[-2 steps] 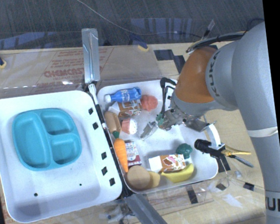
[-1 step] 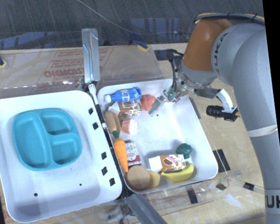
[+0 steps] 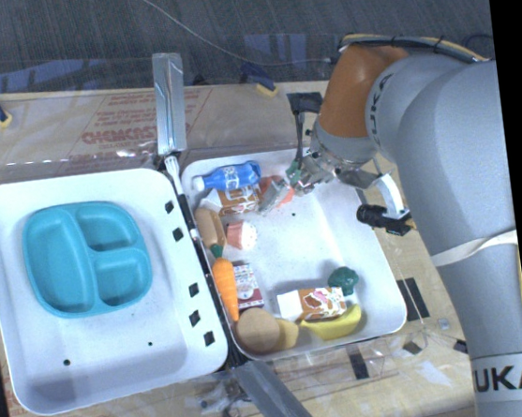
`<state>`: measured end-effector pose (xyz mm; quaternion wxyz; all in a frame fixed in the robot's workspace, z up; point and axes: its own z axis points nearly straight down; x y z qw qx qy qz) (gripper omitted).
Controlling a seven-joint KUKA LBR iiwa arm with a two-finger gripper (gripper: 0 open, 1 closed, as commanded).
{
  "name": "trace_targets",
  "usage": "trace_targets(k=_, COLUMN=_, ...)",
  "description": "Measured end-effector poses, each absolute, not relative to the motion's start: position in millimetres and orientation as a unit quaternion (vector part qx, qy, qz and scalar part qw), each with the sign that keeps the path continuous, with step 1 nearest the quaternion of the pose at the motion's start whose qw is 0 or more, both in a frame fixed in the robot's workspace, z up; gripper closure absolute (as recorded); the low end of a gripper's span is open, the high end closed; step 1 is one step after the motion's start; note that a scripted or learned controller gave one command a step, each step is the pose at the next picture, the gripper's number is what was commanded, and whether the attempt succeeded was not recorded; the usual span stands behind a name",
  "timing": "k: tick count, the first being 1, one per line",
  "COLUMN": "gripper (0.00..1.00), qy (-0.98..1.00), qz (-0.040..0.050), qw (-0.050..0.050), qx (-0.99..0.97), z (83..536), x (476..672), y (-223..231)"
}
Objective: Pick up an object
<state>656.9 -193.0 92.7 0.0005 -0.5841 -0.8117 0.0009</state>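
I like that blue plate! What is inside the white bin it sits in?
The left white bin holds just the teal divided plastic tray, lying flat with nothing in its compartments. Whatever bin floor lies beneath the tray is covered.

You get even, fairly bright overhead light with a cool cast. The two white bins (image 3: 36, 372) look nearly washed out, with soft shadows along their inner walls. Plastic sheeting (image 3: 91, 129) on the worktop glares faintly at upper left. Small items look soft and grainy.

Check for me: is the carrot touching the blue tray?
Apart. The camera view shows the carrot in the right bin and the blue tray in the left bin, walls between.
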Motion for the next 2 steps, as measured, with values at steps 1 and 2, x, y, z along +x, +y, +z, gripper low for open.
trace_targets(k=1, gripper=1.00, qy=-0.813, qz=0.0006, qw=-0.001, qx=-0.582, z=105.1, x=658.1, y=-192.8)
trace_targets(k=2, gripper=1.00, qy=-0.618, qz=-0.0008, qw=-0.001, qx=-0.786, z=202.7, x=650.1, y=-147.5)
